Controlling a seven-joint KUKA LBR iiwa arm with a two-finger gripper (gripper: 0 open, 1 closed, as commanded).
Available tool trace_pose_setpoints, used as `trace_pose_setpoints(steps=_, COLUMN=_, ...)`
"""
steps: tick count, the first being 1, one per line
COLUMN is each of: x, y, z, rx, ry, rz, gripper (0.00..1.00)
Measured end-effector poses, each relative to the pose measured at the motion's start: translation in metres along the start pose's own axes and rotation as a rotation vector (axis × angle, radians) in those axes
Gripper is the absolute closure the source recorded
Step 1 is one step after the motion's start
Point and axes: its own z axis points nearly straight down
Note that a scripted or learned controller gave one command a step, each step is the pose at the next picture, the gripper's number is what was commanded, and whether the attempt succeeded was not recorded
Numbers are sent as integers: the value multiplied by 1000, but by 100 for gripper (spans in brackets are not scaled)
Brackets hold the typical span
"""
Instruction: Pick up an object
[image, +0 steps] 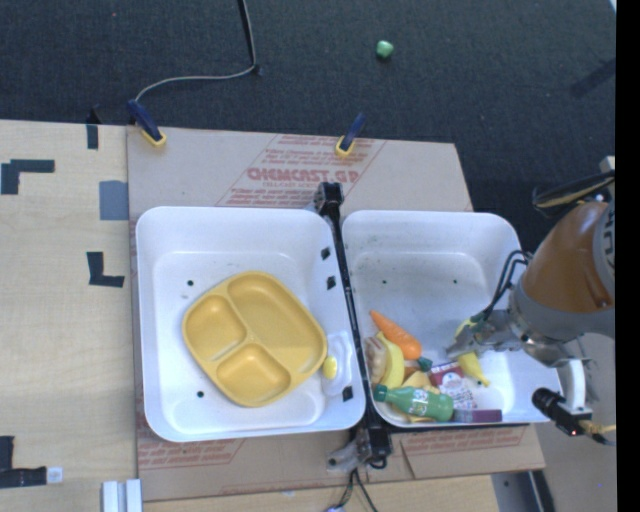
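I see two white bins side by side on a cardboard sheet, viewed from above at a slant. The left bin (160, 240) holds a yellow tray (254, 338) with three compartments, lying near the bin's middle. A small yellow piece (330, 368) sits at the tray's 4 o'clock, just beside its rim.

The right bin (430, 232) has its clutter packed into the 6 o'clock part. A carrot (396, 334) lies tilted at the pile's 11 o'clock. A banana (391, 367) rests just below it, touching. A green bottle (418, 402) lies on its side along the near wall. A second small banana (470, 368) lies at the pile's 3 o'clock.

The arm (568, 270) comes in from 3 o'clock, its orange band over the right bin's edge. The gripper (470, 338) hangs low in that bin, just above the small banana. Its dark fingers blur together, so I cannot tell how far open they are, or whether they hold anything.

Two yellow clamps (349, 146) grip the cardboard at 12 o'clock.
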Motion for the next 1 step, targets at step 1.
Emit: trace_pose_setpoints(steps=1, x=109, y=49, z=-88, rx=9, ry=7, rz=-4, gripper=100)
